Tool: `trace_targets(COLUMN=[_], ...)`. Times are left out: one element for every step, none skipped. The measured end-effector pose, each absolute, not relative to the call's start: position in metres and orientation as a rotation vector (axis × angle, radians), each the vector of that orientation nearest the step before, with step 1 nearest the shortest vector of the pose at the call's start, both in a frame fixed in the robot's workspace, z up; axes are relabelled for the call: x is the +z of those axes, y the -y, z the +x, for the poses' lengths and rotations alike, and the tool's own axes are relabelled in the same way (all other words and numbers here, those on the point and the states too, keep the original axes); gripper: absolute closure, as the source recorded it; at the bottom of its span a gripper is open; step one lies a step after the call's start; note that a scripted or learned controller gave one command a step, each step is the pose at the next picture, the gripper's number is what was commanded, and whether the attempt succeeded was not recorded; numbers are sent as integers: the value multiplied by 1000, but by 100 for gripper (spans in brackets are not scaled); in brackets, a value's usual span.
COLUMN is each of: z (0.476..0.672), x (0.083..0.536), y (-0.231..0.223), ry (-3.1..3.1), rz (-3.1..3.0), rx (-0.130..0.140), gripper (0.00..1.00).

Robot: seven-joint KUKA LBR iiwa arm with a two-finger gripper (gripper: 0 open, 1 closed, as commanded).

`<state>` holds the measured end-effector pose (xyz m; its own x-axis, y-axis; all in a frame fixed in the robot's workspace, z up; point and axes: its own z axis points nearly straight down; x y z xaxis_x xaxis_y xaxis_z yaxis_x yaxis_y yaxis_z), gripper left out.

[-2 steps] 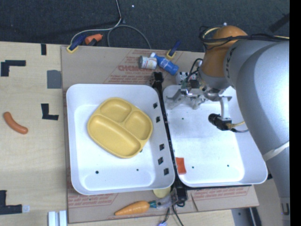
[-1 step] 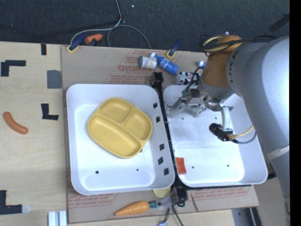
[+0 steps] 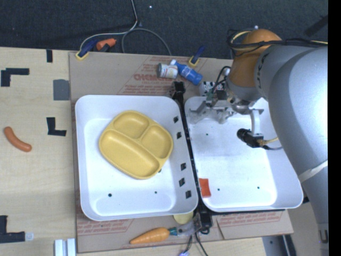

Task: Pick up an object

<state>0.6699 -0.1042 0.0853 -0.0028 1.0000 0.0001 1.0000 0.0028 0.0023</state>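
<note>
At the far left of the frame you see an orange sausage (image 3: 17,138) on the bench. The yellow divided plate (image 3: 136,143) lies in the left bin (image 3: 88,196). Right of centre, the gripper (image 3: 217,109) hovers over the right bin's (image 3: 287,196) upper edge — grip state unclear.

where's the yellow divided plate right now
The yellow divided plate lies in the left bin, toward its upper middle, across the divider from the gripper.

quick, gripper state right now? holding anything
Gripper: over the top left corner of the right bin; open or shut cannot be told, and nothing shows in its grasp.
</note>
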Motion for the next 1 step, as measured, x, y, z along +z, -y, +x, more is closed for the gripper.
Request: trace_targets(z=[669], x=[86], y=[134], ry=[-2220], rz=[2219], rx=[3], gripper=[0])
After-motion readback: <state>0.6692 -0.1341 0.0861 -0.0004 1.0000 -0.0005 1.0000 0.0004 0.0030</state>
